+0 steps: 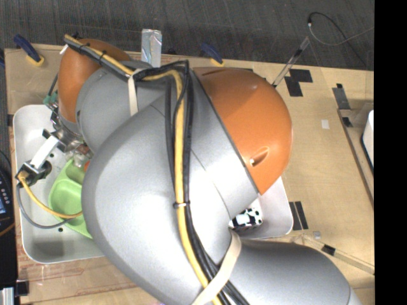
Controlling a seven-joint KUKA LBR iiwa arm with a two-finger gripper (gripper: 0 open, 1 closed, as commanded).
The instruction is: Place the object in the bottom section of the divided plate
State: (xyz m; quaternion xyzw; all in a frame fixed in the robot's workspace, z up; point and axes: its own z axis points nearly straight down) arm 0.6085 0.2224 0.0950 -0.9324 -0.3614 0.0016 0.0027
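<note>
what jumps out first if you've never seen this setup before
The grey arm with its big orange joint cap sprawls across the middle of the view, covering most of both bins. At the left, a green divided plate peeks out from under it in the left white bin. A small black-and-white toy sits in the right bin just below the orange cap.

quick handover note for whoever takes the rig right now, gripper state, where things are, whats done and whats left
Gripper: over the left white bin, above the light green divided plate; the arm hides its fingers.
Plate: in the left bin, mostly covered by the grey arm.
Small black-and-white toy: in the right white bin, beside the arm.
Done: no placement can be confirmed.
Left: verify the plate's bottom section, then place.
</note>
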